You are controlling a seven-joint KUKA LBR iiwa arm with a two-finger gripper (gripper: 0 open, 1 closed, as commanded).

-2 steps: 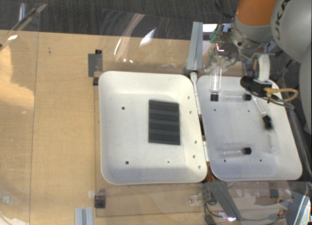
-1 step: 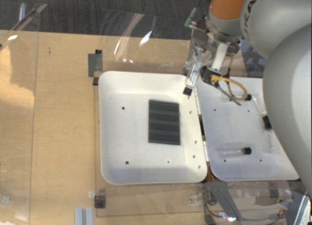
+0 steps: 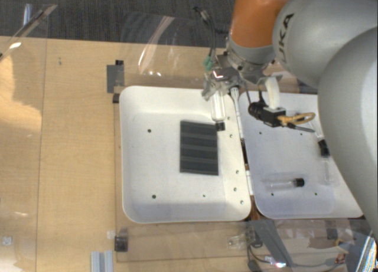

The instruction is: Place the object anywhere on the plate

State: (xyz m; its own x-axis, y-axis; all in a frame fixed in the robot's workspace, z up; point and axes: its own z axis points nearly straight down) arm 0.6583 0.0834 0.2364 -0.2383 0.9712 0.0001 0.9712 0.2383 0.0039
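Nearest, clear plastic tube with black cap [image 3: 283, 182], probably the object, lies left-right in the right white bin [image 3: 307, 209]. Grey arm's gripper [image 3: 219, 124], grasp impossible to tell, hangs left of it, over the far-right corner of the dark ribbed rectangular plate [image 3: 199, 147].

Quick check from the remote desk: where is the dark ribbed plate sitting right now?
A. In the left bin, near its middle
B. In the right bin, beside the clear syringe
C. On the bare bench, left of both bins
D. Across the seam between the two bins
A. The dark ribbed plate lies flat on the floor of the left bin, near its middle, with the gripper at its upper right corner.
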